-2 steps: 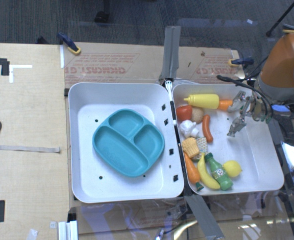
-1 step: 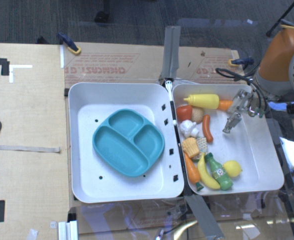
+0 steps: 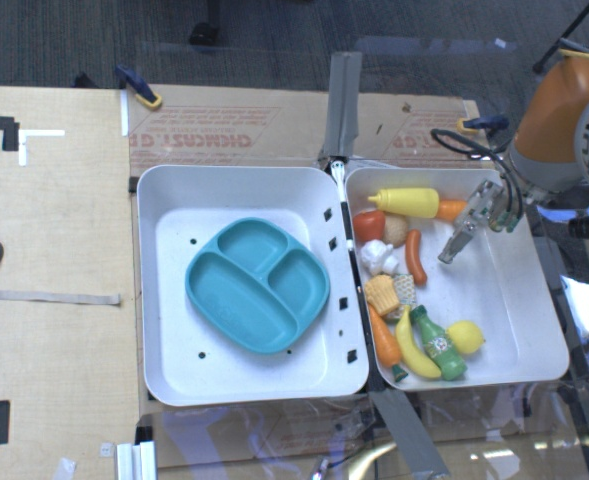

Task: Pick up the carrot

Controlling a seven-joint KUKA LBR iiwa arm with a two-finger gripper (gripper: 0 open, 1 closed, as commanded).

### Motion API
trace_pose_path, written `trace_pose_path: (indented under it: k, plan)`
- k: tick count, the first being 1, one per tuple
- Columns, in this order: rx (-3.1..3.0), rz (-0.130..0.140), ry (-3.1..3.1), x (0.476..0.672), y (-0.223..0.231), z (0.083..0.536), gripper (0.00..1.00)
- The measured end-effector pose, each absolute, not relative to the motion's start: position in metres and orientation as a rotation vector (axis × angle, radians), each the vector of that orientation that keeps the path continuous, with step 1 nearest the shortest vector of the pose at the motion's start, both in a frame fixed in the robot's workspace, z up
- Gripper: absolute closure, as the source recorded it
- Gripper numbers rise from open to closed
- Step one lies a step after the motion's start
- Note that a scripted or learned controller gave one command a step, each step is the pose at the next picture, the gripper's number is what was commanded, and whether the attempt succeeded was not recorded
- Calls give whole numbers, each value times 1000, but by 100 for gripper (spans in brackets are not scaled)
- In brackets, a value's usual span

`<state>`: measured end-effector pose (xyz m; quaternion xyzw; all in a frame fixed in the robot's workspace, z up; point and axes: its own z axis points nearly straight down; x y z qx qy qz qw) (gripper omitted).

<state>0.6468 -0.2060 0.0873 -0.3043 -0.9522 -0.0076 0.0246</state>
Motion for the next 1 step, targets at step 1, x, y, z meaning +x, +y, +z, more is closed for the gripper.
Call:
trace_pose_path:
  k: [1]
  plan:
    - [-1316,-19,-2804,643,-204,87,0]
